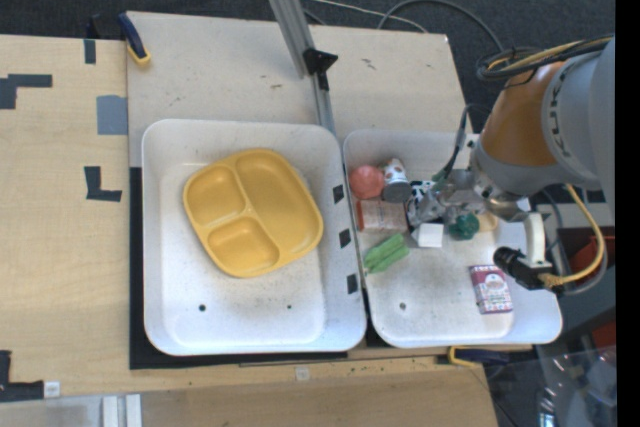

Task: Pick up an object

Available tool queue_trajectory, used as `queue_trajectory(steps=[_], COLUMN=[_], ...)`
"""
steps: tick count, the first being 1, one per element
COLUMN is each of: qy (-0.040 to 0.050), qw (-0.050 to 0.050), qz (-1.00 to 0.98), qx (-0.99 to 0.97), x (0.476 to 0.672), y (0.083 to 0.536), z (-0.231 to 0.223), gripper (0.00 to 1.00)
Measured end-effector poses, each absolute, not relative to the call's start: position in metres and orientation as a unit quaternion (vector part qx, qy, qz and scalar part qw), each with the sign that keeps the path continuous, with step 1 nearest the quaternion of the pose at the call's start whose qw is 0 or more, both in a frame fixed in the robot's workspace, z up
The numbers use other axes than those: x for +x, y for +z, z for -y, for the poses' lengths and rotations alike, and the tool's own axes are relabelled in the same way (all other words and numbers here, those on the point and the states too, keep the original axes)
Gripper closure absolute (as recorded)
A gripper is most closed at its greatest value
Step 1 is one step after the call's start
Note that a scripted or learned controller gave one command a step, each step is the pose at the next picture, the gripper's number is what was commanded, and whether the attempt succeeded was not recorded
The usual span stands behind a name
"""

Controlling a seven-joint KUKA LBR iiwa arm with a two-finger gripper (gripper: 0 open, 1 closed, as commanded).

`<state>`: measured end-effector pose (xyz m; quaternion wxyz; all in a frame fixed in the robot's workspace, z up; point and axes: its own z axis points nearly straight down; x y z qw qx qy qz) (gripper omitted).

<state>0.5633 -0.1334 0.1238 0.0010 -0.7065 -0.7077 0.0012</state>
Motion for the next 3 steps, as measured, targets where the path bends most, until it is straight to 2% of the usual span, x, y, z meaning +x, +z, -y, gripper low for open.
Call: queue_trajectory(steps=[3], qy=[-0.0009], qw=[-0.002], qz=[0.708], qx=[-0.706], x=[0.571], y=[0.271], z=[0.137], gripper=[1.00])
